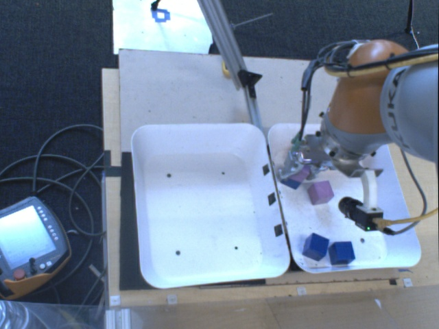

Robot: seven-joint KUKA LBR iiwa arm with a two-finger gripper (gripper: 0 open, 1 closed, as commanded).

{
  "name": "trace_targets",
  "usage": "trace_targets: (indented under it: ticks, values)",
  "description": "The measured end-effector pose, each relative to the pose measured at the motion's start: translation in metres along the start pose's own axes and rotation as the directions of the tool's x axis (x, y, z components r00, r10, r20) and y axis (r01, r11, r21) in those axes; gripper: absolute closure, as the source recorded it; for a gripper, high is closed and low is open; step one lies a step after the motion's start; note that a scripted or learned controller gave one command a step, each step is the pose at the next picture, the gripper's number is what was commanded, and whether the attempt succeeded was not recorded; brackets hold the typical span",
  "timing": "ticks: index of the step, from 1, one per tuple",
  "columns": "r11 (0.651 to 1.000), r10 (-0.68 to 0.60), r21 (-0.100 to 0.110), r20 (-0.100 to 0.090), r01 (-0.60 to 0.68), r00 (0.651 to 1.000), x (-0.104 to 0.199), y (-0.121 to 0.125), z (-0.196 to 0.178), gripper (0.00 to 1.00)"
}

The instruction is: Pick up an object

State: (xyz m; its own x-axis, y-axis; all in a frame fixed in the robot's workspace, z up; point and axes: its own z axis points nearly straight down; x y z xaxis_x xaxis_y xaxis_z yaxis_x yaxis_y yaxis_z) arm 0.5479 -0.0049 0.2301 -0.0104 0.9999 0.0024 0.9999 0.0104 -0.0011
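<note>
Where the grey arm (411, 101) enters from three o'clock, its smooth orange band (360, 91) curves above the wrist, and the metal gripper (296, 164) hangs over the right bin's (405, 252) upper-left corner. Just below the gripper, touching or nearly touching it, a dark purple block (295, 178) lies tilted beside the bin's left wall; whether the fingers are spread, closed, or clamped on this block cannot be told from this angle.

Right bin, other contents: a pale purple cube (320, 192) with matte faces sits just at four o'clock of the dark block. Two blue cubes (315, 246) (341, 253) rest side by side near the bin's six o'clock edge, close together. A small black cylinder-shaped part (359, 214), fixed to the arm, hangs over the bin at about three o'clock of the pale cube, and a yellow cable (411, 219) runs from it toward three o'clock.

Left bin (199, 204): a shallow white tray of smooth plastic with rounded corners and a few small dark dots on its floor.

Surroundings: both bins sit on a pale, flat board (178, 88). A slim metal rod (223, 36) slants in from twelve o'clock. At eight o'clock, on dark carpet (55, 60), a handheld control panel (29, 242) with a light screen lies among looping black cables (68, 170).
</note>
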Motion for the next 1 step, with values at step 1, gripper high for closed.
trace_targets:
  ticks: [1]
  values:
    - [1.000, -0.003, -0.002, -0.001, 0.003, 1.000, 0.0644, 0.0024, -0.0033, 1.00]
